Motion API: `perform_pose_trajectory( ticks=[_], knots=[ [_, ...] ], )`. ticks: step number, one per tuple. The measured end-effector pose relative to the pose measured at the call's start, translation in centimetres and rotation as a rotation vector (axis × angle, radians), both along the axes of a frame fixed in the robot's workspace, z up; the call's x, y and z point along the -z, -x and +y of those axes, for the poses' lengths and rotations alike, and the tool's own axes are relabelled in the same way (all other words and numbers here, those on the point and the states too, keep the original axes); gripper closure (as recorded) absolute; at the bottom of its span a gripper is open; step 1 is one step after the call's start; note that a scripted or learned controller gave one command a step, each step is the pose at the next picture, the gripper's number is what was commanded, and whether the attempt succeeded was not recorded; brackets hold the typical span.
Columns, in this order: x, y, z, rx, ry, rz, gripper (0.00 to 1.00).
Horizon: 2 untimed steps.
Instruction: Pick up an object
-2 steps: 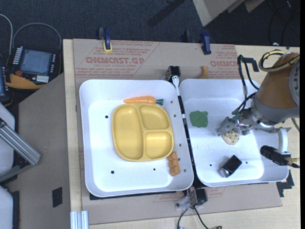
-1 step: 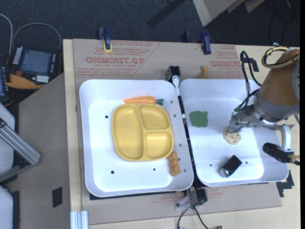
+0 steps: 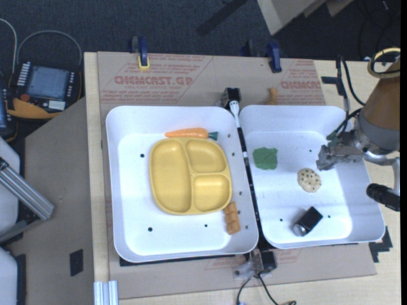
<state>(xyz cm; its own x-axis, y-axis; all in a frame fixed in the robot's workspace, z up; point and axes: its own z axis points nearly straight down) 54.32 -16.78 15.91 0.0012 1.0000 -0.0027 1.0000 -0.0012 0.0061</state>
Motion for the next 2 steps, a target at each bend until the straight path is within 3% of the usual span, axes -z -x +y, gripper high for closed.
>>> perform_pose_trajectory(
  ticks=[1,2],
  knots=[
    [-6.3,-0.5,0.4,-0.003,0.001,-0.003,1.00],
    [-8.9,-0.6,0.4,-0.003,0.000,0.001,1.00]
  ],
)
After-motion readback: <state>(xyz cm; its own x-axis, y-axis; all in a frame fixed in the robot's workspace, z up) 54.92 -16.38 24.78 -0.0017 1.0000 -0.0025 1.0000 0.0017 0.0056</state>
